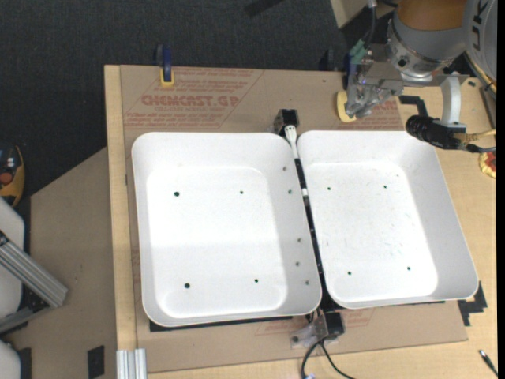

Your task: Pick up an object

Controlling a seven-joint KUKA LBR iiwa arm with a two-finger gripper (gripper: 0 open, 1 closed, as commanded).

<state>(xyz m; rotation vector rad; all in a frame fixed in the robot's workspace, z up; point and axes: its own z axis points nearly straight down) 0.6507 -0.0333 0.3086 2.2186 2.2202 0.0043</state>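
My end effector [364, 101] hangs just beyond the right bin's [442, 212] far rim, above a small pale object [346, 107] on the desk [197, 93]. I cannot tell its state. Nothing looks lifted; the grasp remains.

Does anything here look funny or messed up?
One odd thing: the gripper hangs beyond the far rim of the right bin, over a small yellowish object lying on the brown board, outside both bins. The left bin sits straight; nothing looks spilled or broken.
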